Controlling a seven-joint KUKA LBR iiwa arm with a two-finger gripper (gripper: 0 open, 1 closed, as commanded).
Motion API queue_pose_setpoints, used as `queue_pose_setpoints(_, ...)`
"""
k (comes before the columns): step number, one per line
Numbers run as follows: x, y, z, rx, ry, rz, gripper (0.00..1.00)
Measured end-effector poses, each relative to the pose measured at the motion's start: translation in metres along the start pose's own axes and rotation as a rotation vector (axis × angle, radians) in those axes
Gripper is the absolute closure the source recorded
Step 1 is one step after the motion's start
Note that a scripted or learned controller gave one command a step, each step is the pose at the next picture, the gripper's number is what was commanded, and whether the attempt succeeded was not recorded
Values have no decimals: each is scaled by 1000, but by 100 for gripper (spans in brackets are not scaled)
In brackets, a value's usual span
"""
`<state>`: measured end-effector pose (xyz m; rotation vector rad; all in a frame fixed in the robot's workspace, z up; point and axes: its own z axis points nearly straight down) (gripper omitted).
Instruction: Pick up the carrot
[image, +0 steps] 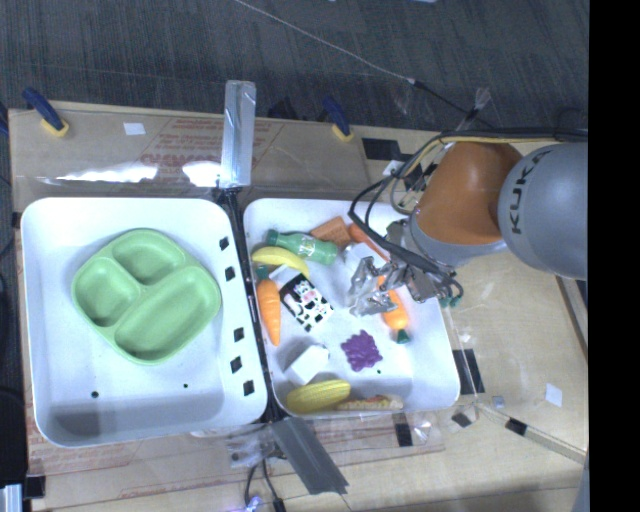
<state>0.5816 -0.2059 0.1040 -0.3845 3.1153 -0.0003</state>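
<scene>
The carrot (269, 311) is lying lengthwise against the left wall of the right bin (432, 372), just below the banana (279, 258) and beside the black-and-white toy (306, 303). The gripper (368, 290) is hanging over the bin's right half, well apart from it; whether the jaws are apart cannot be told. It should be travelling left, straddling the carrot across its width, clear of the wall.

arm (540, 205): cut off at right edge | end effector (375, 290): finger state unclear | orange piece (397, 318): partly hidden
</scene>
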Motion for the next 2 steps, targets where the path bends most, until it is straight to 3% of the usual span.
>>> queue_pose_setpoints(1,0,0,0,0,0,-1,0)
queue_pose_setpoints(2,-2,1,-11,1,-2,-6,100)
